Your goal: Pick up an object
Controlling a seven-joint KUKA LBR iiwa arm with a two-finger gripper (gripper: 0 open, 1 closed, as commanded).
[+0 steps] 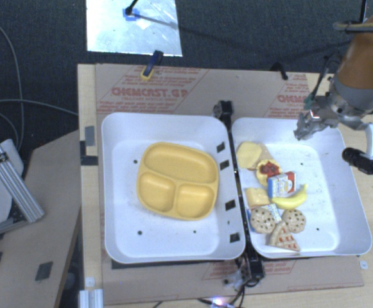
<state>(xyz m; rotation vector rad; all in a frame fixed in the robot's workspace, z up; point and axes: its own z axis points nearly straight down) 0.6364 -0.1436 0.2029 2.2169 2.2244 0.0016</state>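
The right bin (340,191) holds a cluster of toy food along its left side: a pale yellow slice (249,153), a round piece with red topping (269,169), a small white and blue carton (280,185), a yellow banana (290,199), a cracker (257,197), two chocolate-chip cookies (262,219) (293,220) and a waffle-like wedge (282,239). My gripper (303,131) hangs over the bin's far edge, above and to the right of the food, touching none of it. Nothing shows between its tips.
The left bin (119,172) carries a yellow divided plate (177,179) with three compartments. A black divider with clips (232,172) runs between the bins. A shiny sheet (133,17) and a small yellow and blue item (151,65) lie beyond the bins.
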